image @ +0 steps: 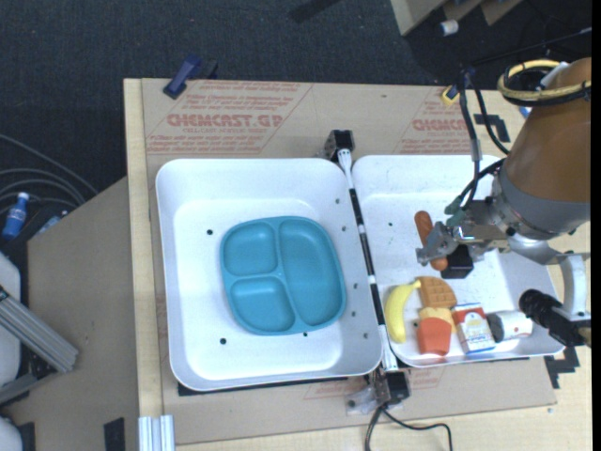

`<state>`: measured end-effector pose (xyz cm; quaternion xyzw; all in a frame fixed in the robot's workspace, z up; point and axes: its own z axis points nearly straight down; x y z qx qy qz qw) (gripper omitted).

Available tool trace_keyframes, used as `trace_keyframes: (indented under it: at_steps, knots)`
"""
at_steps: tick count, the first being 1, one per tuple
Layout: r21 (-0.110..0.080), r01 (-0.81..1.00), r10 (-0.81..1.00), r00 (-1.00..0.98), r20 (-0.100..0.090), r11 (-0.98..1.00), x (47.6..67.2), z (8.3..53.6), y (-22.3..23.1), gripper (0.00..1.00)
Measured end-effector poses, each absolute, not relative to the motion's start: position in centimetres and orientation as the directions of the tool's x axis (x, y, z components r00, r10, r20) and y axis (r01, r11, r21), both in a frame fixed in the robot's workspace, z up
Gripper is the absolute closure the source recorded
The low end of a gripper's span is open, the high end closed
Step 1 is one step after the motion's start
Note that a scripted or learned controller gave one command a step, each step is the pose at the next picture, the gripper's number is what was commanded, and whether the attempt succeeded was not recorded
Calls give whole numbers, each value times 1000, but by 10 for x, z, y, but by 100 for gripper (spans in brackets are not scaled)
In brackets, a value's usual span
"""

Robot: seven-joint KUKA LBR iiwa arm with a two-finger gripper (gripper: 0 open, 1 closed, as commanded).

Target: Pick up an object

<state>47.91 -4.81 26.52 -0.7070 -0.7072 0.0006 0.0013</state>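
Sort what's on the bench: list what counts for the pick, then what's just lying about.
For the pick:
pincer, over the right bin
hot dog
banana
waffle
orange block
carton
white bottle

Lying about:
blue plate in the left bin
blue clip at the bench's far edge

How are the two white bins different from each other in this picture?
The left bin holds one blue divided plate; the right bin holds several small toy foods, among them a banana. The gripper hangs above the right bin, not the left bin. Both bins are white and shallow.
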Motion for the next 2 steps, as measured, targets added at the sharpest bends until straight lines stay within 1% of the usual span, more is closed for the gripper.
trace_keyframes:
  at_steps: [1,2]
  knots:
    - [0,1000,1000,0,0,0,479,268,-56,100]
    - [1,1000,1000,-1,-1,1,553,254,-52,100]
